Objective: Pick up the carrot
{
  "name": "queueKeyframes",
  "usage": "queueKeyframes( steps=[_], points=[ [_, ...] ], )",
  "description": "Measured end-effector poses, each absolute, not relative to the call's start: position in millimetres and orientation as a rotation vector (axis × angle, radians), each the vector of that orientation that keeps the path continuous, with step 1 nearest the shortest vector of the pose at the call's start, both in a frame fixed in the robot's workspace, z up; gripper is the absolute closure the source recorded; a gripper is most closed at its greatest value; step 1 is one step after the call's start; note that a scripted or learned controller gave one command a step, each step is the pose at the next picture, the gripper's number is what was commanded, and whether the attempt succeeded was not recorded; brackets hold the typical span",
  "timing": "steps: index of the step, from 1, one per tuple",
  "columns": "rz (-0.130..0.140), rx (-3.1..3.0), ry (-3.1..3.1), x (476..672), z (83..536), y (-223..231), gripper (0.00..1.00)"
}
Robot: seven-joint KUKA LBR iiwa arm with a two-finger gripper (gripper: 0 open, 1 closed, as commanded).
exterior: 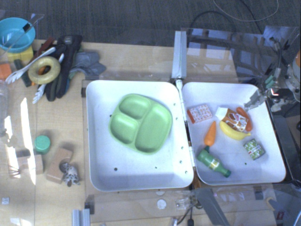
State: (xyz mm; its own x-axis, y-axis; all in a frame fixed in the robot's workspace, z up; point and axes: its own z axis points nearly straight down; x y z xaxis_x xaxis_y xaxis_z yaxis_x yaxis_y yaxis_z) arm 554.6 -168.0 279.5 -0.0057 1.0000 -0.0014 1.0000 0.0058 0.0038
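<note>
The carrot (210, 133) is small and orange. It lies slightly tilted in the left-middle part of the right bin (277, 173), between a red patterned packet (200, 113) and a green bottle (212, 162). My gripper (257, 99) hangs at the bin's far right corner, well to the right of the carrot and apart from it. Nothing shows in its grasp. The arm behind it runs off the right edge of the view.
Just right of the carrot sit a yellow banana (233, 133) and an orange-red snack bag (237, 120); a green carton (254, 149) lies further right. The left bin (99, 168) holds a green divided plate (141, 123). Tools and toys clutter the bench at left.
</note>
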Motion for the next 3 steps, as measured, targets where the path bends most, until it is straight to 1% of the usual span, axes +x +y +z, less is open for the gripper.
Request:
queueKeyframes(
  steps=[1, 2, 3],
  points=[
    [0.005, 1.889, 2.506, 550.4, 114, -85, 0.00],
    [0.014, 1.882, 2.501, 553.6, 127, -85, 1.00],
    [0.007, 1.864, 2.523, 488.8, 186, -61, 1.00]
  ],
)
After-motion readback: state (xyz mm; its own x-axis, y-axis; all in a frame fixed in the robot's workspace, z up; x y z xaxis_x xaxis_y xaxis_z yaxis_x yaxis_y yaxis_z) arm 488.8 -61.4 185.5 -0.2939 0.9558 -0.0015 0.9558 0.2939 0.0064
